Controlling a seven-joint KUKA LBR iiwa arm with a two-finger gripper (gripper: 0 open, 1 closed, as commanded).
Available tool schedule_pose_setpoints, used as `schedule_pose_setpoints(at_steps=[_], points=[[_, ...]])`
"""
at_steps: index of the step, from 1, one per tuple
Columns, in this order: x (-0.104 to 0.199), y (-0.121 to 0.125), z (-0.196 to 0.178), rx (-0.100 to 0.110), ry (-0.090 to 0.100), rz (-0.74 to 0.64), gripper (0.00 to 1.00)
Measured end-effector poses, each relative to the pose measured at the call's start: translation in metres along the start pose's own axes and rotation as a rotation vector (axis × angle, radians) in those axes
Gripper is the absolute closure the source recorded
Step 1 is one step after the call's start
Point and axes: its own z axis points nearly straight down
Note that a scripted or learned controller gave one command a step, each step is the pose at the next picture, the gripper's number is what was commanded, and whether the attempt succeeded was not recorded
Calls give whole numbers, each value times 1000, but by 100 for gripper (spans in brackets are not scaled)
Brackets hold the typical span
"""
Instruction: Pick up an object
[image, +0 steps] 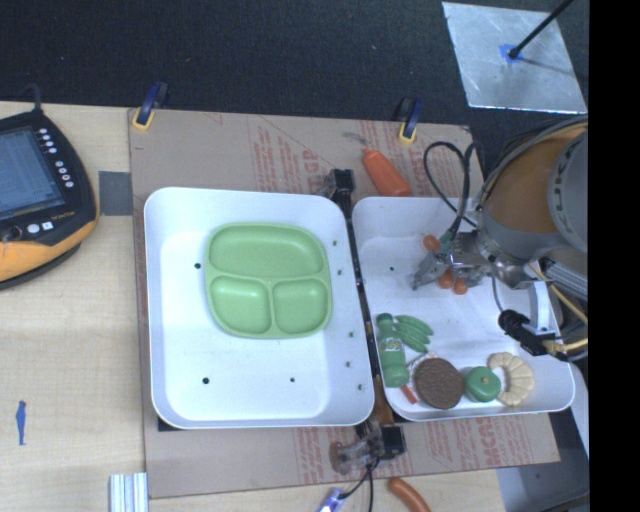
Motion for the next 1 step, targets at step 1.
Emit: schedule_pose_setpoints(at_steps=[1], points=[[-2, 61, 5, 5, 3, 4, 0]])
